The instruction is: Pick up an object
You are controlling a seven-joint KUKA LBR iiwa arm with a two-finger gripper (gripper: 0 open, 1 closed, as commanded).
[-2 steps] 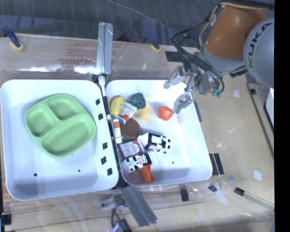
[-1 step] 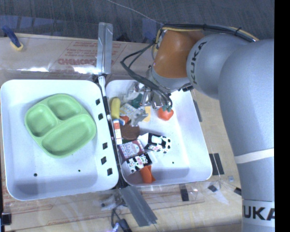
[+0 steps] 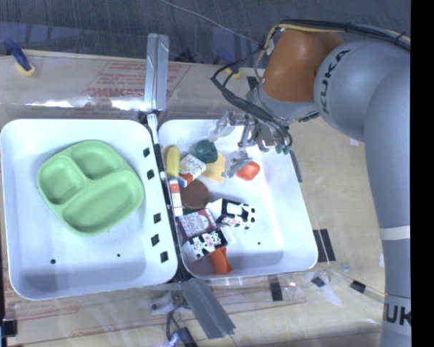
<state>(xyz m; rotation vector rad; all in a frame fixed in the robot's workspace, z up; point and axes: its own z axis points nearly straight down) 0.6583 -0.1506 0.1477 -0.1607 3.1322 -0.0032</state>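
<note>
Grey arm [image 3: 375, 121] sweeping in from the right, orange band above the wrist, "KUKA" lettering readable on the upper joint and partly again low at the right edge. Worktop [image 3: 79, 85] beneath, faint reddish print on its clear sheet, too blurred to read. Left bin [image 3: 14, 266] holding a green divided plate [image 3: 90, 186] toward its upper left, bare white floor along the lower and right rims. Right bin [image 3: 296, 230] crowded down its left wall, open floor along the right side and lower right corner. Hand [image 3: 249, 139] hanging over the upper middle of the right bin, near the far rim; fingers lost in cables and metal, so wide or narrow cannot be told. Just below it, an orange-red piece [image 3: 249, 170], touching or not unclear. Beside that, yellow block [image 3: 215, 168], teal lump [image 3: 206, 151], yellow banana shape [image 3: 172, 161], brown disc [image 3: 196, 194], cow-patterned item [image 3: 236, 212], printed packets [image 3: 199, 225] with unreadable labels, orange carrot shape [image 3: 220, 263] at the near rim
</note>
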